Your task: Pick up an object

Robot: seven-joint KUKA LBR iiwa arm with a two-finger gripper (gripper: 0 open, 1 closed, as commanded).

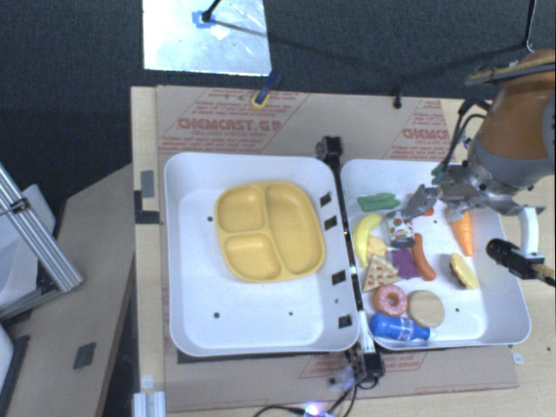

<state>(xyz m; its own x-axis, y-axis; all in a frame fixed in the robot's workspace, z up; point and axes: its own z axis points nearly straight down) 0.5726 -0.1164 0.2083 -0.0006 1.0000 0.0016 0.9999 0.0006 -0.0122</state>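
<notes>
I see toy food crowding the right bin (pixel 512 315): a green piece (pixel 377 201) near its far edge, a banana (pixel 367 229), a small patterned can (pixel 400 229), a sausage (pixel 423 257), a carrot (pixel 465 231), a doughnut (pixel 391 301) and a blue bottle (pixel 400 328) toward its near edge. My gripper (pixel 420 203) hovers above the can, holding nothing visible; I cannot tell how it is set. The left bin (pixel 187 320) carries a yellow divided plate (pixel 268 230). I judge this the approach step: next, descend squarely onto one item.
</notes>
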